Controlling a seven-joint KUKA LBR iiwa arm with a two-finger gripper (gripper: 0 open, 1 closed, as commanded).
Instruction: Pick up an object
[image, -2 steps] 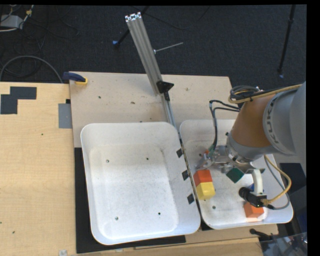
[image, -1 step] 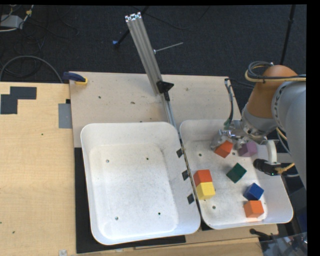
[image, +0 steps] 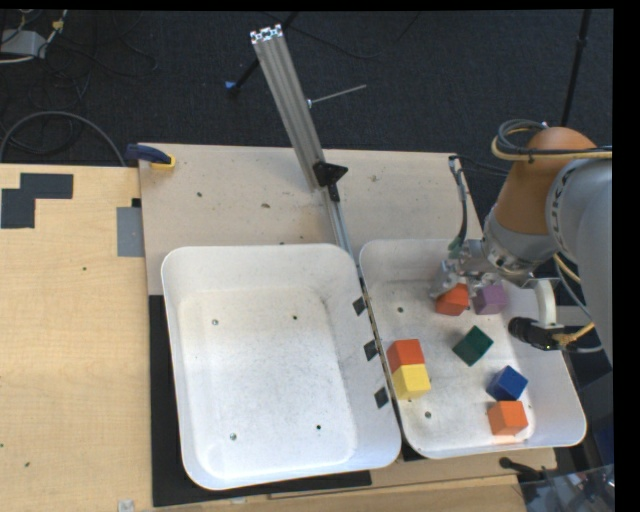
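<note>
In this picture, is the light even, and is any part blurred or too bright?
Camera view: the light is soft and even, with faint shadows under the blocks; the left bin is bright white but keeps its speckles; the tool near the red block looks slightly soft.

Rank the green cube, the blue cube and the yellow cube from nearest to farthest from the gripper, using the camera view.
Measured from the gripper at the back of the right-hand white bin:
1. Green cube, mid-bin, just in front of the gripper.
2. Yellow cube, by the bin's left wall, beneath an orange-red cube.
3. Blue cube, toward the front right; only narrowly behind the yellow one.
</note>
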